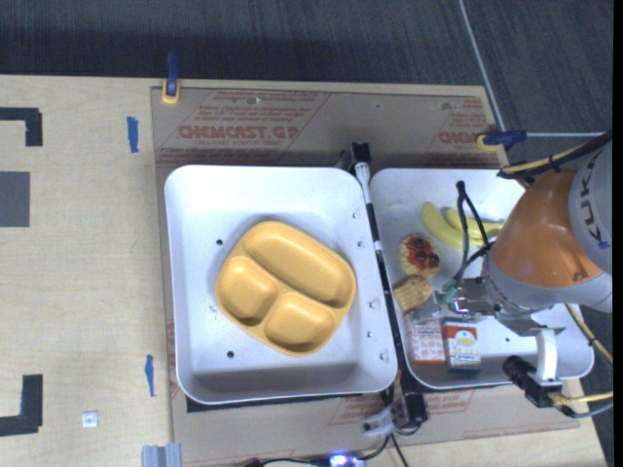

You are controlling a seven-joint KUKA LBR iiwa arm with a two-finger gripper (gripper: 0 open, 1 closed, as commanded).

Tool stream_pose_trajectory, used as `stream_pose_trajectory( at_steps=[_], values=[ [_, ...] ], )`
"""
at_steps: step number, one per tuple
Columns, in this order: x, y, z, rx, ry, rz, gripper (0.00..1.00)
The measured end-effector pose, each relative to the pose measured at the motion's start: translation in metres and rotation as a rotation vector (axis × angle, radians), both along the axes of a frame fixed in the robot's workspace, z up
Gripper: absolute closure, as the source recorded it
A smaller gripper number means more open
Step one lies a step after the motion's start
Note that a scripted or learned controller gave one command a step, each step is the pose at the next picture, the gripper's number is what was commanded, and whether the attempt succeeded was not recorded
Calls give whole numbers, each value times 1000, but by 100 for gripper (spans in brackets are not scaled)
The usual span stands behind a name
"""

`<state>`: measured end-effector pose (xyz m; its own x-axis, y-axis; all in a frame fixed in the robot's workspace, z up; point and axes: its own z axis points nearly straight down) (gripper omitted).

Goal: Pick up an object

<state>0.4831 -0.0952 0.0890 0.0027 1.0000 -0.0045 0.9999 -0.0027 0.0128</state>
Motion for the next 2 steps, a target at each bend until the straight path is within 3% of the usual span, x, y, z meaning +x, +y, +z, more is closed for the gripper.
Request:
stream_pose_trajectory(
  at_steps=[1, 2],
  values=[
    [3, 3, 12, 5, -6, 1, 100],
    [3, 2, 12, 4, -6, 1, 0]
  ],
)
